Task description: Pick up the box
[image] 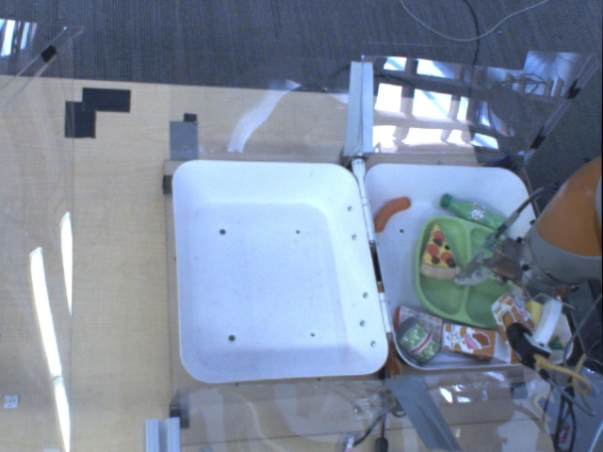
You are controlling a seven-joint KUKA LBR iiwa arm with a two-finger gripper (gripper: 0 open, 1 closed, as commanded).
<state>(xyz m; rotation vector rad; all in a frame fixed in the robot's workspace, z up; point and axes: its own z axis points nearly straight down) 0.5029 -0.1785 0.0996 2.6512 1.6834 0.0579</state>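
Box (468, 340) lay just below the claw (468, 273), which hovered over the green plate (471, 295); its grip state was unclear.

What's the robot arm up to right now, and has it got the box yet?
Tool low over green tray in right bin. Box lying at near edge, not held. Pizza slice and can close by.
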